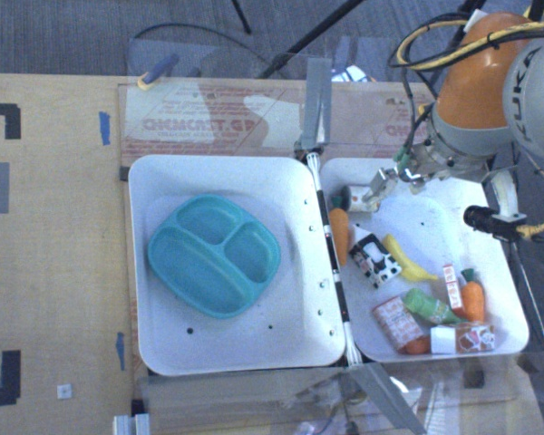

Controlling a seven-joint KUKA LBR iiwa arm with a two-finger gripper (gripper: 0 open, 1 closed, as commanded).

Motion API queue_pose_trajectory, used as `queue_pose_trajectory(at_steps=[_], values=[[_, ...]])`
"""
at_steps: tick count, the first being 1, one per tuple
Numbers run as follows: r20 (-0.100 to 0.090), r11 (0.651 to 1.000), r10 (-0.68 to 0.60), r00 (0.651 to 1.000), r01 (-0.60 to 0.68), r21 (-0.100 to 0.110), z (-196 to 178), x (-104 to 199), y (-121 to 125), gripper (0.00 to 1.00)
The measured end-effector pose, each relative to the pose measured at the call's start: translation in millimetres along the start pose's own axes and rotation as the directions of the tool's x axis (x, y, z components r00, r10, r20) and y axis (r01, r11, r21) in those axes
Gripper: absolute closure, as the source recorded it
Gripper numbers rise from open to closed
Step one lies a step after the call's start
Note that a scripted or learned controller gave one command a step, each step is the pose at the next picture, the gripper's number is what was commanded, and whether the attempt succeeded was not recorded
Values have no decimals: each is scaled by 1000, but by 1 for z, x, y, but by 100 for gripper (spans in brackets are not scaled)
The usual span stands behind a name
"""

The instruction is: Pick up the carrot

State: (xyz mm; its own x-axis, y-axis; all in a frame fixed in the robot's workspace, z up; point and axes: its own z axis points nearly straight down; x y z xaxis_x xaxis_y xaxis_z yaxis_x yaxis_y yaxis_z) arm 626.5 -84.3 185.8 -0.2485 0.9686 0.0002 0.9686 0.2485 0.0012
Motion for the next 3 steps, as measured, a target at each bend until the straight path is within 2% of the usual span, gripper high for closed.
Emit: queue_pose_trajectory(at_steps=[1,2,3], values=[[0,1000,0,1000,0,1,0,0,0,0],[2,997,-79,997,79,-2,92,-19,23,0],[-1,996,-92,996,92,3,98,-22,36,0]])
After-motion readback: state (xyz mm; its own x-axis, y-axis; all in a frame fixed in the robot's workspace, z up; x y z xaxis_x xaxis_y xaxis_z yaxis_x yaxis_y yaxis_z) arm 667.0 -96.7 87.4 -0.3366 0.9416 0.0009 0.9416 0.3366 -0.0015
